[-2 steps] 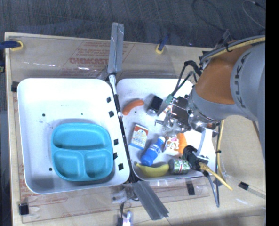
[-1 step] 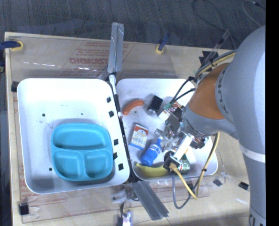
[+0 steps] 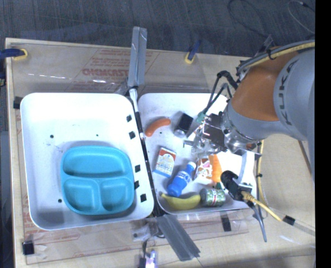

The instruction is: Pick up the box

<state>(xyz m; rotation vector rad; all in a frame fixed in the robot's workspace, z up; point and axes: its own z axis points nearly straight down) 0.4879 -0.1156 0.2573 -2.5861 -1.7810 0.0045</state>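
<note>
Box lies flat in the right bin, left of centre, just beside the blue bottle. Gripper hovers near, to its right; can't tell whether the jaws are spread. I'd shift left, centre over the box, descend straight and clear the bottle.

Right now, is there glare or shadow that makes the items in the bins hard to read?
Camera view: lighting is even, and the left bin shows soft shadow along the blue tray. The arm shades part of the right bin, yet the small box stays readable; fine detail is soft.
</note>
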